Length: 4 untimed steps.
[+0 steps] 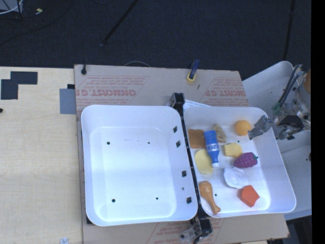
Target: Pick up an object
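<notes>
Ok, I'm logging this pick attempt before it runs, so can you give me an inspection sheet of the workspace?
Surface: cardboard sheet on a pale wooden bench, bearing two white bins.
Job's things: right bin holds an orange ball, blue bottle, purple grapes, drumstick, red-orange block, yellow pieces and a white item.
Clutter: blue-and-yellow clamp on the cardboard's far edge.
Grippers: gripper over the right bin's right rim, near the orange ball; nothing seen in it.
Cables: dark lines on the floor.
Surroundings: left bin; dark floor.

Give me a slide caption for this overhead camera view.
Gripper poised at the right bin near an orange, above toy foods and a blue bottle.
</notes>
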{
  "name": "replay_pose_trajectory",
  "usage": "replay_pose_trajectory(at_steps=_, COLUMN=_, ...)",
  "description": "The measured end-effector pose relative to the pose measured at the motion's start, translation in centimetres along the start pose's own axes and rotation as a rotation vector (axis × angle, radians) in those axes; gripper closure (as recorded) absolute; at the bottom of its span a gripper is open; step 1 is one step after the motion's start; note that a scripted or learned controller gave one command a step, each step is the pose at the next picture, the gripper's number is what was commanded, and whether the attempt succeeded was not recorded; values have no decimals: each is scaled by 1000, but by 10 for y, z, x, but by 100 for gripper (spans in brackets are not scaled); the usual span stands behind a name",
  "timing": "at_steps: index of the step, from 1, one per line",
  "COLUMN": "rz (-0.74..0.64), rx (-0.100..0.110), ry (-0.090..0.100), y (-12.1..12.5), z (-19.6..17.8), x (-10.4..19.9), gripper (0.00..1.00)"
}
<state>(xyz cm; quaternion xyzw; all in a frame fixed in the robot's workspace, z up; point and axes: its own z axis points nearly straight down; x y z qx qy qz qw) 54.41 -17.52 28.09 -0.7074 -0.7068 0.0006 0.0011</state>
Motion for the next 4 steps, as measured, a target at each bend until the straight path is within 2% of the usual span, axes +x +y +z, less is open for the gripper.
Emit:
replay_pose_trajectory(at_steps=1, rz=-3, rx=14, ry=6, y=24, z=172, x=42, gripper=0)
replay_pose_trajectory(at_steps=2, rz=-4, rx=-2, ry=0, y=68, z=193, x=76, gripper=0)
replay_pose_trajectory(at_steps=3, rz=1, rx=-1, ry=2, y=67, z=182, x=74, gripper=100)
replay_pose_trajectory(at_steps=4, rz=-7, rx=-13, ry=1, y=103, z=87, x=131, gripper=100)
